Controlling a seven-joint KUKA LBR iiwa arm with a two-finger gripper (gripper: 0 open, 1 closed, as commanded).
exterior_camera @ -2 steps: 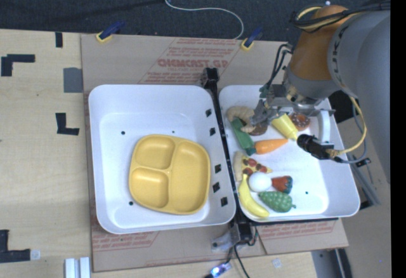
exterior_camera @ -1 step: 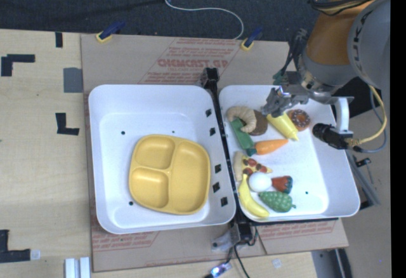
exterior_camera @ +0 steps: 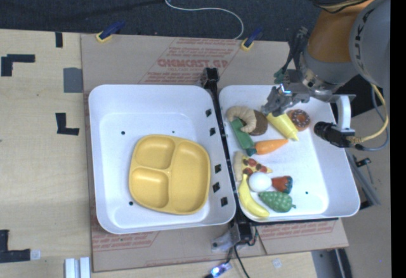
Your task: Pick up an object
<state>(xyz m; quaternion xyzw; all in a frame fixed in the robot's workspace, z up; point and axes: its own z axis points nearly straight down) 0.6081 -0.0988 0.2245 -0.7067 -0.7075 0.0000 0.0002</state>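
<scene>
My gripper (exterior_camera: pixel 279 100) hovers over the right bin (exterior_camera: pixel 330 197), just above the yellow corn cob (exterior_camera: pixel 283 125); I cannot tell its state. Crowded toys could deflect my grasp

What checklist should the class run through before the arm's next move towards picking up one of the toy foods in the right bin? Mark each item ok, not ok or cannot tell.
1. End effector is over the right bin, where the toy foods lie: ok.
2. A target lies close below it: the yellow corn sits just beneath: ok.
3. Target has free space around it: the corn touches or nearly touches the carrot and the brown bread piece: not ok.
4. An item is already held: cannot tell.
5. Left bin holds a yellow divided plate, well away from the arm: ok.
</scene>
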